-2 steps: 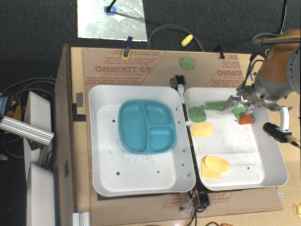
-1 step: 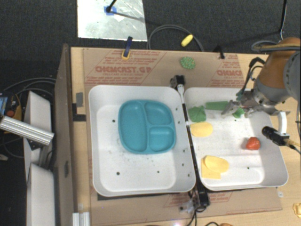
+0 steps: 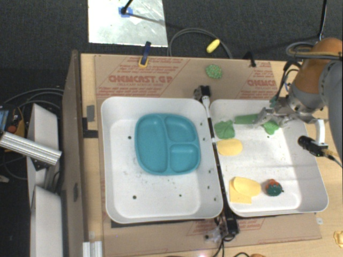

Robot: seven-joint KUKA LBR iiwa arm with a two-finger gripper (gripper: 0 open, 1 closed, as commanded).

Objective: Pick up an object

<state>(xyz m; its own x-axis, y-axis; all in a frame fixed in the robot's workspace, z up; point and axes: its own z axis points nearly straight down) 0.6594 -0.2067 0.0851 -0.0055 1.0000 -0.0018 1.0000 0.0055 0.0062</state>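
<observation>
1. broadly, two white bins sit side by side across the middle of the frame: the left bin (image 3: 115, 197) carries a teal divided plate (image 3: 167, 143) and serves, i judge, as a drop-off side, while the right bin (image 3: 305, 186) has the loose pieces to pick from.
2. then the arm (image 3: 316, 79) leans in from the upper right of the frame, low over the right bin's top edge, placed so, i think, to reach the pieces lying there.
3. its gripper (image 3: 270, 116) is at the upper right of that bin, beside a small green piece (image 3: 271, 127) and the end of a long green strip (image 3: 245, 119); whether it is spread or pressed together i cannot tell, nor whether it grips anything.
4. the likely target is that small green piece, bright green, soft-edged, touching or just under the gripper.
5. other candidates lie lower in the frame: a green leafy piece (image 3: 224, 128), a pale yellow oval (image 3: 229, 147), a yellow wedge (image 3: 244, 189), and a small red-and-green piece (image 3: 274, 188).
</observation>
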